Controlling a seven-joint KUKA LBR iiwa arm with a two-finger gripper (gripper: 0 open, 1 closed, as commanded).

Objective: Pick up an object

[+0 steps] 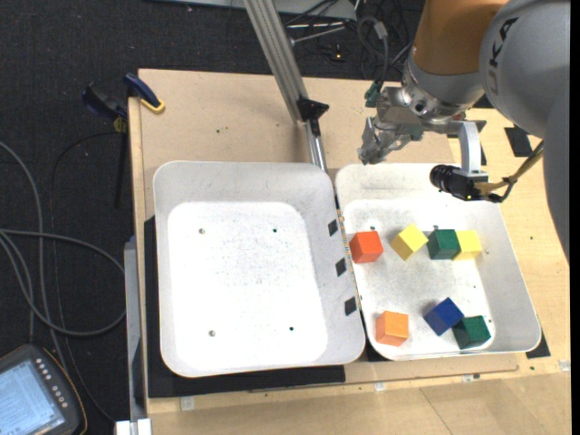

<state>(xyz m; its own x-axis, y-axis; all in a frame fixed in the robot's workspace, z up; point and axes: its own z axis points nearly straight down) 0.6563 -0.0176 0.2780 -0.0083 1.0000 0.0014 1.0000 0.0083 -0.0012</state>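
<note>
The right bin (412, 284) holds several small cubes. A red-orange cube (366, 246), a yellow cube (409, 241), a green cube (443, 244) and a second yellow cube (468, 244) form a row across its middle. Nearer the front lie an orange cube (392, 327), a blue cube (443, 315) and another green cube (471, 331). My gripper (374, 146) hangs over the bin's far left rim, well behind the row of cubes and apart from all of them. Nothing shows in it.
The left bin (236, 270) sits beside the right one, their rims meeting at the middle. A slanted metal pole (281, 53) crosses behind the bins. A blue-and-yellow clamp (136, 91) sits at the bench's far left corner.
</note>
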